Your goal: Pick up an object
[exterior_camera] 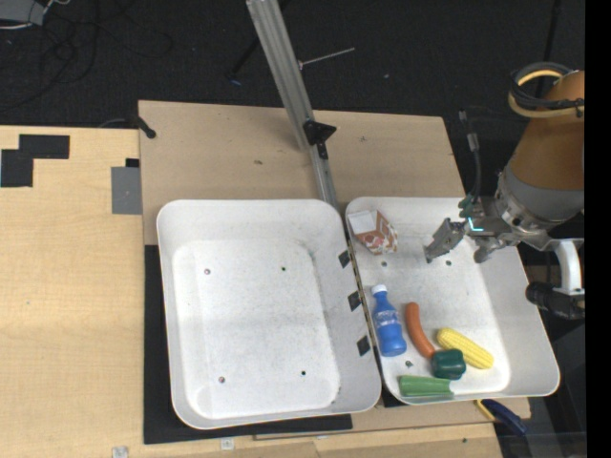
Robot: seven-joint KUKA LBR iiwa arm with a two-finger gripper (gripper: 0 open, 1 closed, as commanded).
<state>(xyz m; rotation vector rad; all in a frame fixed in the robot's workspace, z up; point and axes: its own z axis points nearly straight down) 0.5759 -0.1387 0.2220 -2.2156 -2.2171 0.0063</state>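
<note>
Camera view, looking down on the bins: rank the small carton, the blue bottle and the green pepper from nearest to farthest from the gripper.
1. Small carton: upper left corner of the right bin, level with the gripper.
2. Blue bottle: along the bin's left wall, lower down.
3. Green pepper: near the bin's bottom edge, beside the corn cob.

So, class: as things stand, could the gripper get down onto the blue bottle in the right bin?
Probably yes. The gripper hangs over the right bin, and the blue bottle lies with its top uncovered. The bin wall on one side and the orange sausage-shaped toy on the other sit close, so finger room looks tight.
</note>
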